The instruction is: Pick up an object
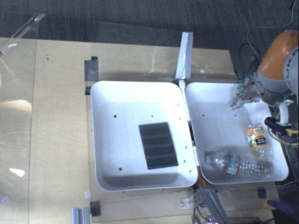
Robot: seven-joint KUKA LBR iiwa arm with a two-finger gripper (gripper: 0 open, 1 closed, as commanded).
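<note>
Left bin (105, 125): white moulded plastic, smooth, faint sheen. Right bin (210, 120), just beside it: same white plastic. Dark ribbed pad (158, 145), inside the left bin: matt black, ridged surface, rubbery or plastic look. Clear bottle (236, 163), in the right bin: transparent plastic, glossy, crinkled, paper-like label. Small packet (257, 137), above the bottle: shiny wrapping, orange print. Bench (56, 125), around the bins: pale wood-grain finish, matt. Arm (280, 59): glossy orange band, grey painted shell.
</note>
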